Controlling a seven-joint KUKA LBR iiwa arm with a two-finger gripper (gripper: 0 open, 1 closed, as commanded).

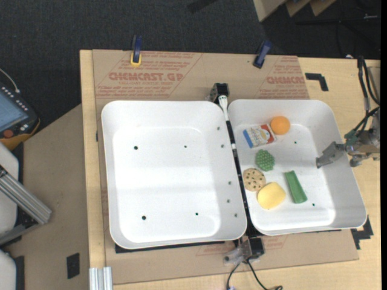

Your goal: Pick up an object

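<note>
The right bin holds several small objects. An orange ball lies near its back, next to a white packet with red and blue print. Below them sit a green knobbly round piece, a cookie, a yellow lump and a green bar. My gripper reaches in over the right bin's right rim, low and to the right of all the objects. It touches none of them.
The left bin lies beside the right one, with a black hinge strip between them. Both rest on a cardboard sheet held by blue clamps. Cables hang at the far right.
</note>
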